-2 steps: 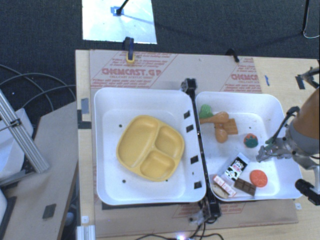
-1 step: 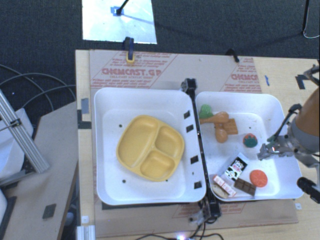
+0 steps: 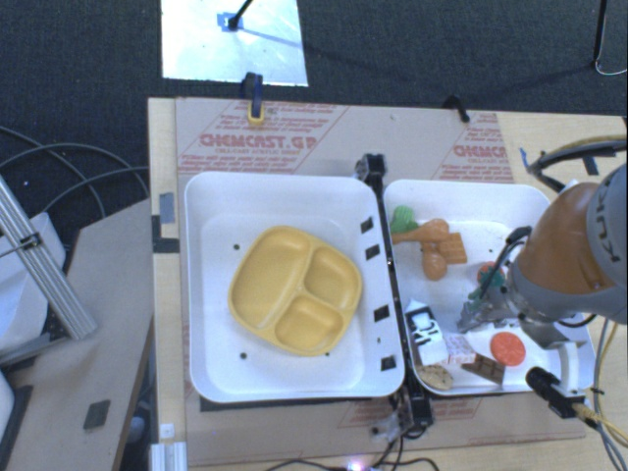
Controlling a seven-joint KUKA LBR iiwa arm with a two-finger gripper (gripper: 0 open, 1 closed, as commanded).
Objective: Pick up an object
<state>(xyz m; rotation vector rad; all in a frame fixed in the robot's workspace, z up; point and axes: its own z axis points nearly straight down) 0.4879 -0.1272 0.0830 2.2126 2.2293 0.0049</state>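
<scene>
A: Where are you sitting right now?

B: You're hovering low in the right bin (image 3: 535, 199); gripper (image 3: 478, 312) tips look dark and blurred, so I can't tell if they're clenched or released.

A: Target?

B: The red disc (image 3: 507, 346) is lying just right of and below the fingers, the orange toy (image 3: 434, 243) beyond them. Commit to one, centre over it, then descend.

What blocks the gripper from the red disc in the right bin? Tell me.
Nothing visible does. The gripper is low in the right bin, and the red disc lies uncovered just beside it, toward the near edge. A brown block lies beyond the disc, not between.
</scene>
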